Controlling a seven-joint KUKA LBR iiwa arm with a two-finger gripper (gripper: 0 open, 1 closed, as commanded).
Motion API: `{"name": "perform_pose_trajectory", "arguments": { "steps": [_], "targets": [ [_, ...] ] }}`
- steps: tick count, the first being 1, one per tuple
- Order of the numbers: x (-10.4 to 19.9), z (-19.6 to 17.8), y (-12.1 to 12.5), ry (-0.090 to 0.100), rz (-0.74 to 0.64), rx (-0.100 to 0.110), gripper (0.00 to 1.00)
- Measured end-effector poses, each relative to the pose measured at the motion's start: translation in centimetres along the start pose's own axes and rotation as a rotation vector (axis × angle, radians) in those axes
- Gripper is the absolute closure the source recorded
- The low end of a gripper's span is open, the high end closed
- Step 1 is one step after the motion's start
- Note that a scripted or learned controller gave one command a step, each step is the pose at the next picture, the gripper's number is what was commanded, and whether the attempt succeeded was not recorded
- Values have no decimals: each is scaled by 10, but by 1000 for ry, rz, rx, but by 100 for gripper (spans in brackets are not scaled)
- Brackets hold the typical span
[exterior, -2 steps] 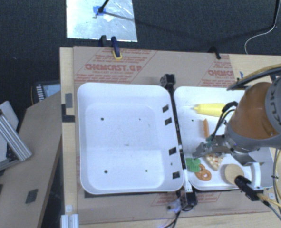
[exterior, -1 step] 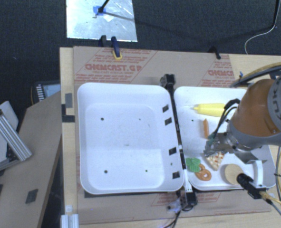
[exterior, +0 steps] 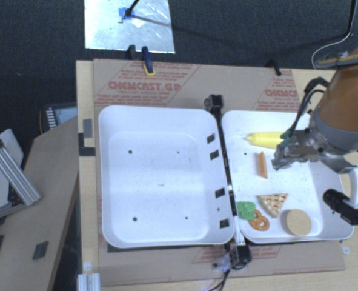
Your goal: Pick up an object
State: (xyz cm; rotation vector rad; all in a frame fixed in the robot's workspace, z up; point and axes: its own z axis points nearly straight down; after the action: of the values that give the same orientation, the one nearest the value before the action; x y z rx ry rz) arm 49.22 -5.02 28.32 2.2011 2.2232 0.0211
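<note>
White plastic bins sit side by side on the tabletop; the left bin [exterior: 160,177] is bare, and the right bin [exterior: 324,223] holds a green piece [exterior: 246,209], pretzel [exterior: 258,222], orange stick [exterior: 261,163], pizza slice [exterior: 272,202], yellow corn [exterior: 265,139] and round cookie [exterior: 298,222]. Toward that bin's far right edge the end effector [exterior: 286,156] hangs low between corn and stick; whether it is spread or closed I cannot tell, and no object looks lifted, so the pick seems not yet done.

Two white bins [exterior: 160,121] on a brown board [exterior: 166,80]; behind — a shiny metal sheet [exterior: 106,23]
</note>
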Motion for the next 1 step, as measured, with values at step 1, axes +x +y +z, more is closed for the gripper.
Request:
{"name": "perform_pose_trajectory", "arguments": {
  "steps": [1],
  "targets": [
    [74, -45, 11, 1, 1, 13, 100]
  ]
}}
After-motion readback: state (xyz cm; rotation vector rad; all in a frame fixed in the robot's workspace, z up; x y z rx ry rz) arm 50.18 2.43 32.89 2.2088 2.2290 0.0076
